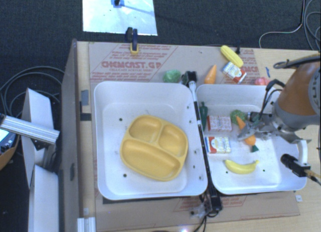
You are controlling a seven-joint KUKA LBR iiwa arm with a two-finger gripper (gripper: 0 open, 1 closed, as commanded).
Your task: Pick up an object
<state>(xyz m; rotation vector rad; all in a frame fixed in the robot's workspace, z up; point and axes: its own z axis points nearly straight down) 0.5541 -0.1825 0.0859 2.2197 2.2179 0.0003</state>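
Observation:
My gripper hangs low over the middle of the right bin, with the grey arm and its orange band coming in from the right. An orange carrot-like toy with a green end lies right under the gripper, touching or nearly touching it. Just left of the gripper are another small orange piece and a green toy. Two red-and-white cartons lie further left in that bin. A yellow banana rests near the bin's front.
The left bin holds a yellow divided plate. Behind the bins on the cardboard lie a yellow toy, an orange carrot, a small carton, a green toy and a pink piece.

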